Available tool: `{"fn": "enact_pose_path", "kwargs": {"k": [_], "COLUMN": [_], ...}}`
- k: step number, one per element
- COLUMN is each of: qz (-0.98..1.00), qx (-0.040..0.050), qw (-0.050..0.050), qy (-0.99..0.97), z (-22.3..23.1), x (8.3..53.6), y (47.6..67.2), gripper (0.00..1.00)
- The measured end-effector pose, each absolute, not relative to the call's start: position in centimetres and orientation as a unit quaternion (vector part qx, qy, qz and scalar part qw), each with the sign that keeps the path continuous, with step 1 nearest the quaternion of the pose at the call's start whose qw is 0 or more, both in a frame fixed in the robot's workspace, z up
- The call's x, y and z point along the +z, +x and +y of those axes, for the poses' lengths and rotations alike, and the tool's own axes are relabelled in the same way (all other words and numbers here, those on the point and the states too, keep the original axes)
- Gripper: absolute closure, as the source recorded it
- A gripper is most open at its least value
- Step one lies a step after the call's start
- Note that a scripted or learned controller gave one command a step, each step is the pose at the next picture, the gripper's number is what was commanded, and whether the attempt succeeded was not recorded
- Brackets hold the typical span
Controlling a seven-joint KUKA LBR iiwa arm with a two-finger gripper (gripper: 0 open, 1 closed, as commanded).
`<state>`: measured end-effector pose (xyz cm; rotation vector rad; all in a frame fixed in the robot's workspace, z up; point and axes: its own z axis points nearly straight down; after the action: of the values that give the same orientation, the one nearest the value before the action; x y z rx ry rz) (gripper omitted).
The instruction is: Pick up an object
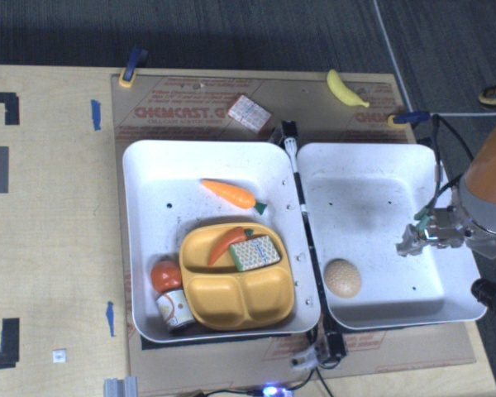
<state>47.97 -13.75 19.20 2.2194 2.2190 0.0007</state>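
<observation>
- Gripper (412, 240) low over the right side of the right bin (372, 160), reaching in from the right with the grey wrist just past the bin's right rim.
- State of the gripper: cannot tell, too small and blurred.
- Orange band of the arm (489, 172) at the far right edge, above the wrist.
- Round tan ball (343, 278) on the right bin's floor, near side, left of the gripper and apart from it.
- Left bin (149, 172) with a carrot (228, 193) lying toward its far side.
- Yellow divided tray (236, 292) in the left bin's near half, with a red pepper-like piece (226, 243) and a patterned block (255, 253) in its far compartment.
- Red-topped small item (167, 276) and a white cup (174, 308) just left of the tray.
- Yellow banana (345, 89) on the cardboard beyond the right bin.
- Small patterned packet (249, 112) beyond the left bin, on the desk (50, 222).
</observation>
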Motion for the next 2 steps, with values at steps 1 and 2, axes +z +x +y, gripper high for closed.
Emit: {"fn": "enact_pose_path", "kwargs": {"k": [1,2], "qz": [0.708,0.707], "qx": [0.0014,0.0006], "qw": [0.001,0.001], "qy": [0.706,0.707], "z": [-5.4,-9.9], "x": [20.0,20.3], "y": [49.1,48.1], "gripper": [1.0,1.0]}}
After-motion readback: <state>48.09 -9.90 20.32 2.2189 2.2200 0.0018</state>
